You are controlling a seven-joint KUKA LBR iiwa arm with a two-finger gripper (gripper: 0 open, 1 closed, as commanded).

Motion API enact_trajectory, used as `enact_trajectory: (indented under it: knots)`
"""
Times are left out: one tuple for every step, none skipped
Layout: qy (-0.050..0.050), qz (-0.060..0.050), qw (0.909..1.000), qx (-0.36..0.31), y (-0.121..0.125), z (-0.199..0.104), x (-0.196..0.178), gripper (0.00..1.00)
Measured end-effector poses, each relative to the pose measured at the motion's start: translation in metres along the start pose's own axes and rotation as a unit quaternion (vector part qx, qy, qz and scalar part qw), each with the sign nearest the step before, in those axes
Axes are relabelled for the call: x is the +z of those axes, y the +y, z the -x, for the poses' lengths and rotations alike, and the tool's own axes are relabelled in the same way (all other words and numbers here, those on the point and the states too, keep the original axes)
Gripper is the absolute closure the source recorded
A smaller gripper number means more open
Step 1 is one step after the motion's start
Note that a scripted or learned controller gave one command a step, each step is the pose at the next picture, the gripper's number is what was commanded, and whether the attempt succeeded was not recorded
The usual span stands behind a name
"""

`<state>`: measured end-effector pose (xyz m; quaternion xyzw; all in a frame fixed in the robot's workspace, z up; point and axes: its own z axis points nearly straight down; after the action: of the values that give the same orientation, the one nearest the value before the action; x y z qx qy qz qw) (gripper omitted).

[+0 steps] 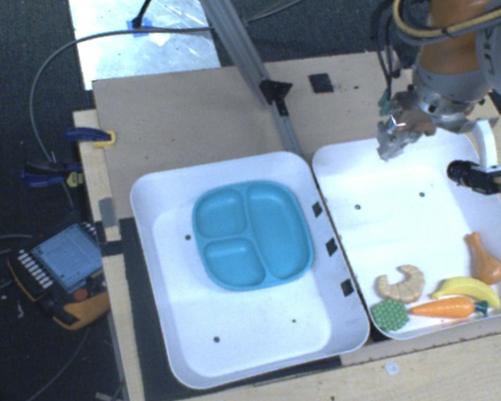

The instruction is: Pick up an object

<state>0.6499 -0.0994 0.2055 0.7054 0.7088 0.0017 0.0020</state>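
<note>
I have the gripper (395, 140) over the upper left corner of the right bin (398, 227), well apart from the toy food at the bin's lower edge.

From the left of the frame: a handheld controller (62, 266) lies off the bench on the dark floor, with blue and yellow clamps (79, 142) above it at the bench edge. The left bin (187, 334) holds a blue divided plate (251, 235) near its middle. In the right bin, the pickable pieces crowd the lower right: a green broccoli (390, 315) in the corner by the divider, a tan croissant (401, 284) just above it, an orange carrot (443, 309) touching a yellow banana (467, 288), and a brown drumstick (484, 260) by the right wall. Bare white floor lies between gripper and food. I cannot tell whether the gripper is wide or narrow.
</note>
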Motion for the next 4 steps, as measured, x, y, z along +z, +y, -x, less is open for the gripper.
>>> enact_trajectory:
  knots:
    - [0.0,0.001,1.0,-0.001,0.002,0.0,-0.054,1.0]
    - [0.001,-0.002,1.0,-0.002,-0.018,-0.053,-0.054,1.0]
    - [0.001,-0.002,1.0,-0.002,-0.03,-0.106,-0.038,1.0]
    - [0.001,-0.002,1.0,-0.002,-0.031,-0.157,-0.041,1.0]
